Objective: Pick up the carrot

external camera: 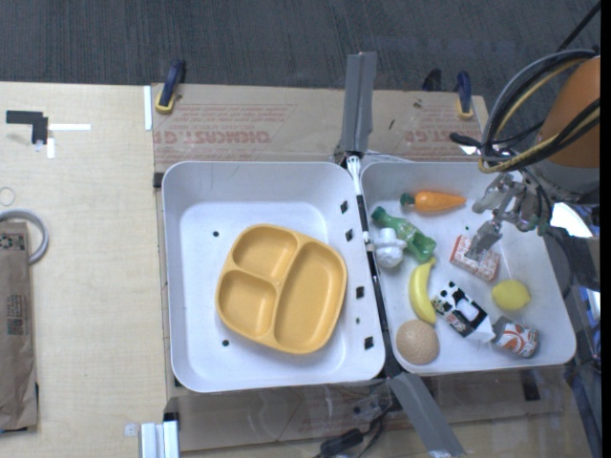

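The carrot [434,200], orange with a green stub at its left end, lies flat near the back of the right bin [563,299]. My gripper [485,238] hangs over the bin's right-hand middle, a short way right of and below the carrot and apart from it. Its fingers point down toward a small red-and-white packet [476,260]. No object is seen between the fingers.
The right bin also holds a green bottle-shaped toy [405,236], a banana [421,292], a lemon [512,295], a tan round item [417,342], a black-and-white toy [460,310] and a small can [516,338]. The left bin [191,256] holds a yellow divided plate [282,287].
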Controlling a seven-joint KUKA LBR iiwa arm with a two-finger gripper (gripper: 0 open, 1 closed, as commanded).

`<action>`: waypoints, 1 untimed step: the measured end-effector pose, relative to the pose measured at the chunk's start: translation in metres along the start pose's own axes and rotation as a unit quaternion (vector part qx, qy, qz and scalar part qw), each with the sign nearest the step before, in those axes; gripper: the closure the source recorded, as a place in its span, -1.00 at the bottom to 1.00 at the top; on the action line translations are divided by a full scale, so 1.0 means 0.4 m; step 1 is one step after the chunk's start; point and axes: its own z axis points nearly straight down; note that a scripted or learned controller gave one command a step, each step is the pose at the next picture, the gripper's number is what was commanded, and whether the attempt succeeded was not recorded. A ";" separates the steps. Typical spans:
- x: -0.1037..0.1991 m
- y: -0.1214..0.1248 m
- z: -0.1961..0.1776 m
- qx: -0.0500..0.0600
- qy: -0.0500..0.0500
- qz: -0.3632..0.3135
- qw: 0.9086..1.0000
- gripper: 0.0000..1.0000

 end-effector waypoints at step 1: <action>-0.054 0.078 -0.131 0.000 -0.002 -0.150 0.989 -1.00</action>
